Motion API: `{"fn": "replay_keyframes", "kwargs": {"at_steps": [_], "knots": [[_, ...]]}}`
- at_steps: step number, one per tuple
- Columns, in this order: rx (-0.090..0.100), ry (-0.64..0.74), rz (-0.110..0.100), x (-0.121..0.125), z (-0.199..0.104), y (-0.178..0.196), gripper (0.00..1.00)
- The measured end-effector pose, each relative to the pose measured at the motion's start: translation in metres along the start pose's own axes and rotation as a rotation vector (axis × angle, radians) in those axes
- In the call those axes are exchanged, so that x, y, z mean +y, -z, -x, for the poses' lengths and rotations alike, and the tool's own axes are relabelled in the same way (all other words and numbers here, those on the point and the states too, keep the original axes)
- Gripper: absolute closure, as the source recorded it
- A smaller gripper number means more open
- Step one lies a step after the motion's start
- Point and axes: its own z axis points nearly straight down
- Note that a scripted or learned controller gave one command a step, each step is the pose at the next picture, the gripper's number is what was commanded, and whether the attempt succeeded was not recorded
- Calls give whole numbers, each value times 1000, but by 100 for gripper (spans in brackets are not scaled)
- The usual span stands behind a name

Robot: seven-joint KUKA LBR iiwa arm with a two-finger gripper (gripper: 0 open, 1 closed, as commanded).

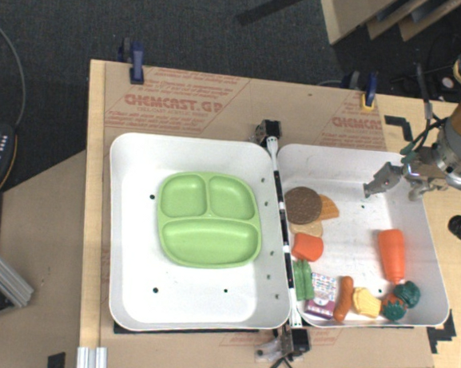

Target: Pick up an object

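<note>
While arm reaches in, gripper (393,179) over right bin (353,162)

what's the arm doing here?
The gripper hangs over the far part of the right bin, holding nothing. Toy food lies untouched below it: a brown patty, a carrot, broccoli and other pieces along the bin's near edge. The left bin holds a green tray.

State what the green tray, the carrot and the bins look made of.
Tray: likely moulded plastic, matte, one even green with soft rounded dividers.
Carrot: probably toy plastic, smooth, uniform orange with a faint sheen.
Bins: seemingly thin formed plastic, glossy white with rounded corners.
</note>
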Motion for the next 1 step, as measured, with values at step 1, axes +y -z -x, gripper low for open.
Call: {"fn": "replay_keyframes", "kwargs": {"at_steps": [1], "knots": [[2, -5, -9, -31, 38, -73, 0]]}}
